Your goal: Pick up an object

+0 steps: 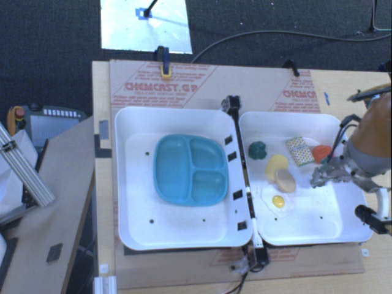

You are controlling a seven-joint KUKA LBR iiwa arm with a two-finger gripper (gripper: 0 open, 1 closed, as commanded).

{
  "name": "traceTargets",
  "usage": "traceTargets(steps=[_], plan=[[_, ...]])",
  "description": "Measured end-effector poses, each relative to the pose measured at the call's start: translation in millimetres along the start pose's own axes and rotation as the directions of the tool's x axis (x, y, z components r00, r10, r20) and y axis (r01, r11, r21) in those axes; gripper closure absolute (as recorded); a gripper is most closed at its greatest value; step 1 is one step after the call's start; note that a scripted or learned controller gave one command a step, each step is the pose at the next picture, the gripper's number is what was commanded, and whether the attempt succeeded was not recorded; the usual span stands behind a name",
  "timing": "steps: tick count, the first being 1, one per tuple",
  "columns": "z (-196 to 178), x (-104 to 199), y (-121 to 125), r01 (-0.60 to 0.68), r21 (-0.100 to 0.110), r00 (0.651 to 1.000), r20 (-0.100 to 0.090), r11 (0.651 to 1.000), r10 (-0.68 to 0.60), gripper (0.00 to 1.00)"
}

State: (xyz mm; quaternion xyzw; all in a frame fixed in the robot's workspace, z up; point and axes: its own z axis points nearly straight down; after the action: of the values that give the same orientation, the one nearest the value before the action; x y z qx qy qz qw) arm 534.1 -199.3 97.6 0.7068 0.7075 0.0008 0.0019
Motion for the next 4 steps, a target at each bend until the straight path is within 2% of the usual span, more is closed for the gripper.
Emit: traceTargets(steps=[1,3,4], plan=[[-45.2,-0.2,-4.4,0.001,-0.001,1.000,0.000,1.000,-0.001,1.00],[-148.5,-5.4,12.2,0.004,-0.003,1.000,0.001,1.000,-0.004,1.00],[-171.1,-5.7,13.5,0.004,-0.001,1.000,0.000,1.000,-0.004,1.00]])
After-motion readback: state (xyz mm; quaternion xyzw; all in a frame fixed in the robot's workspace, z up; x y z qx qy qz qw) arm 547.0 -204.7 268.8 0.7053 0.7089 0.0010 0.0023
